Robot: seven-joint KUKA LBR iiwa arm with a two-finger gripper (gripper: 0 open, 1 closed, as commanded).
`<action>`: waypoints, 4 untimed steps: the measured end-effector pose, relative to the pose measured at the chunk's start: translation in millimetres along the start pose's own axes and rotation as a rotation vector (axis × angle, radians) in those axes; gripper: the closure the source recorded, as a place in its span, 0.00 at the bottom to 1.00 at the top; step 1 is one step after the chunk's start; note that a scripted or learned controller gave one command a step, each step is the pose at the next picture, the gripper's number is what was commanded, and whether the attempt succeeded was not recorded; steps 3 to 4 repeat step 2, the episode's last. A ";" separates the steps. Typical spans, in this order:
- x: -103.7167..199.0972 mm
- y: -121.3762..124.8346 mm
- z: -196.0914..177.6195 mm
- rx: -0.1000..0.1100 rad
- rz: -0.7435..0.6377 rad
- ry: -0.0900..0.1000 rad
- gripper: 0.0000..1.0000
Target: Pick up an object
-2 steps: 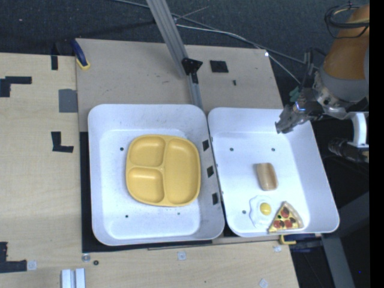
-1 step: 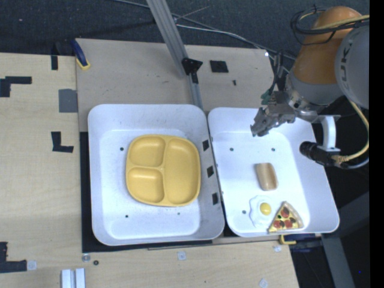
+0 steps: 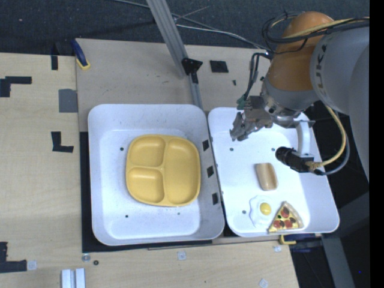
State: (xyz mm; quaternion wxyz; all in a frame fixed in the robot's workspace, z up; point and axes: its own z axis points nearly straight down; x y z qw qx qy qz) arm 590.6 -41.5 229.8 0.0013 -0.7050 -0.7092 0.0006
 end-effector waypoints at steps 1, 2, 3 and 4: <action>61.0 1.1 8.7 0.000 0.000 0.000 1.00; 117.6 8.4 -2.4 -0.002 -0.001 0.000 1.00; 117.6 8.4 -2.4 -0.002 -0.001 0.000 1.00; 117.6 8.4 -2.4 -0.002 -0.001 0.000 1.00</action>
